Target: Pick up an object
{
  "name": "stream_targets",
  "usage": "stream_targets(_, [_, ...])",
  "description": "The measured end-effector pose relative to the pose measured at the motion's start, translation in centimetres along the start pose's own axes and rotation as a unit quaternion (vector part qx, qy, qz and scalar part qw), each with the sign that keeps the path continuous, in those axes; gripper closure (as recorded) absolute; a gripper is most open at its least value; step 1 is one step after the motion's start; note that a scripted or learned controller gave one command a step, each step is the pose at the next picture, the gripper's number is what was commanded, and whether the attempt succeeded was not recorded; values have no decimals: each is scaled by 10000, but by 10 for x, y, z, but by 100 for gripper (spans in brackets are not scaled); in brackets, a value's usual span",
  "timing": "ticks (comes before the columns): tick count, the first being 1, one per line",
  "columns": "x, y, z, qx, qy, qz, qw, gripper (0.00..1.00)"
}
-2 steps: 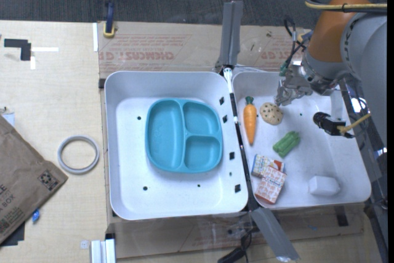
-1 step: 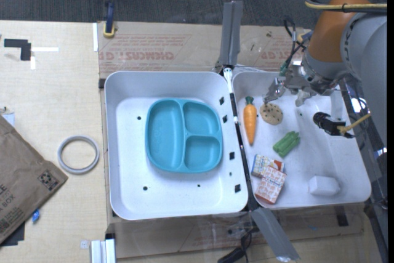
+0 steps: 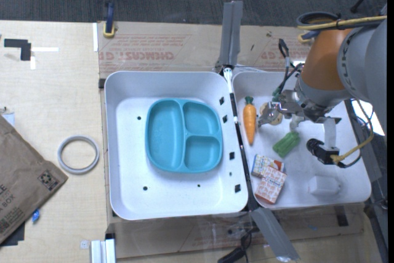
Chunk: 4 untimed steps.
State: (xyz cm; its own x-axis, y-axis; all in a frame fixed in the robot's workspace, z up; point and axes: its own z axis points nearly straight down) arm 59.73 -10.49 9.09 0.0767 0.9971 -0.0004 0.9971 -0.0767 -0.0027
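End effector hung low in the right bin. Finger state could not be told from the overhead view. Nothing seen gripped. Candidate targets: carrot just to its left, green object just below it, snack packets further below near the bin's front. Judgement: the carrot was nearest; a good grasp would centre over its middle, close across its narrow width and stay clear of the bin wall.
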Motion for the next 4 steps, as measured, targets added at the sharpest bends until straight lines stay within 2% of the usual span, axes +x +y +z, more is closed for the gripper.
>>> stream_targets(1, [12,58,-2,-18,-2,-133,9999,0])
stream_targets(2, [11,58,-12,-27,-9,-137,9999,100])
stream_targets(3, [0,37,-124,-15,-7,-488,9988,100])
stream_targets(4, [72,56,-135,-19,-8,-1590,9873,100])
